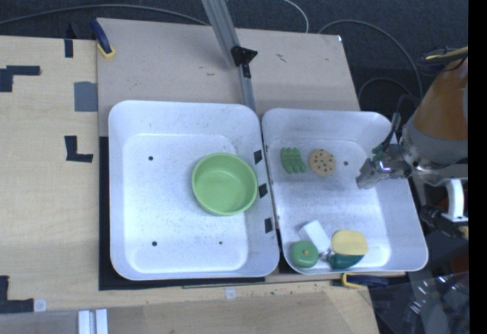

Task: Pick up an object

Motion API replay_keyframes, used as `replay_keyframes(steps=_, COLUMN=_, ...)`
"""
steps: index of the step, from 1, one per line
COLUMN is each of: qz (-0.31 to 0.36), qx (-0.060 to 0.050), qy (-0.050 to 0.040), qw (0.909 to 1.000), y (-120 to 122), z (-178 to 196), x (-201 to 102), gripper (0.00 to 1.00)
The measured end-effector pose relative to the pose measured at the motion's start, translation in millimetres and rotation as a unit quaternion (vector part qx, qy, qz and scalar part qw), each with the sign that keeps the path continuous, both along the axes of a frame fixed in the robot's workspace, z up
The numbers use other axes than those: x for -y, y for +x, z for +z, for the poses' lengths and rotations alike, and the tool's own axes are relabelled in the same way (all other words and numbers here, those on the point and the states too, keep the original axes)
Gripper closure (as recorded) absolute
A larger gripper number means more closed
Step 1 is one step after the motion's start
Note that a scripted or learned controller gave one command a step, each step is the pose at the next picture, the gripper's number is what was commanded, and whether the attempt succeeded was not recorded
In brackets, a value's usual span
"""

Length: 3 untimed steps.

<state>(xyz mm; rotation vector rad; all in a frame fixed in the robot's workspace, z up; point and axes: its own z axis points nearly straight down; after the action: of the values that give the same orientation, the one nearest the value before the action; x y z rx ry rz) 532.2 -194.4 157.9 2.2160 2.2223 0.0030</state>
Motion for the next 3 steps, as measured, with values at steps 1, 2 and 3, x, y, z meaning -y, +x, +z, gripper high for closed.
replay_keyframes(steps=1, qz=0.000, qx=0.000, qy=-0.0003, qw=1.0000, y=5, z=43, x=1, gripper=1.00)
replay_keyframes(steps=2, qz=-0.001, qx=-0.001, qy=0.0000, qw=1.0000, y=5, z=70, x=1, gripper=1.00)
replay_keyframes(steps=3, qz=0.001, qx=-0.003, qy=0.0012, qw=1.0000, y=9, z=61, x=-49, gripper=1.00)
